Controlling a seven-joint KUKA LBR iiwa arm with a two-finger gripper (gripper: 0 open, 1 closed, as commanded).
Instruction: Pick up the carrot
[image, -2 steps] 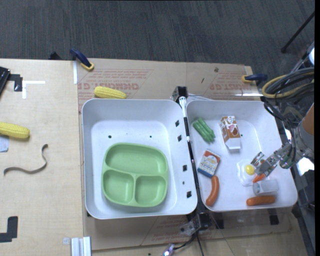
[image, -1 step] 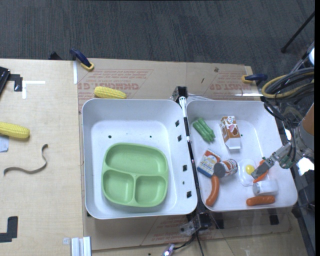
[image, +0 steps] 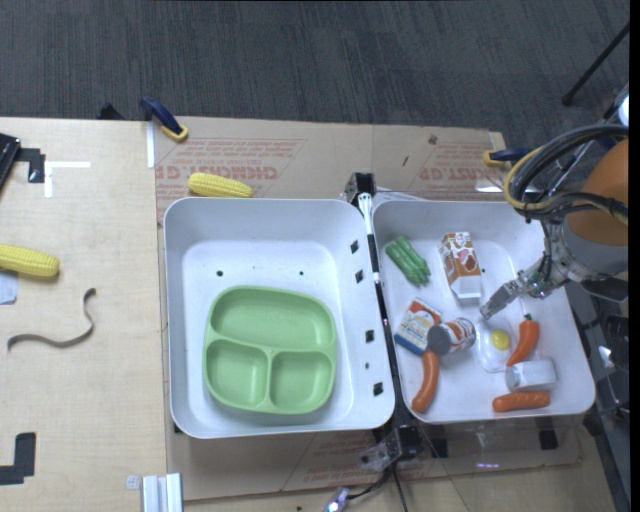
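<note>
The pincer (image: 495, 303) is hovering low in the right bin (image: 560, 405), just up-left of the carrot (image: 524, 341), probably lining up. It's gripping nothing; its opening I cannot tell.

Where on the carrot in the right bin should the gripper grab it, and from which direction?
Grip the carrot across its orange middle, coming straight down. It lies nearly flat, green top pointing away from the camera, so its long sides are exposed. The fried egg on one side and the white can at its tip crowd it, so the gripper should close across the width.

High slanted view over both bins (image: 372, 215)
</note>
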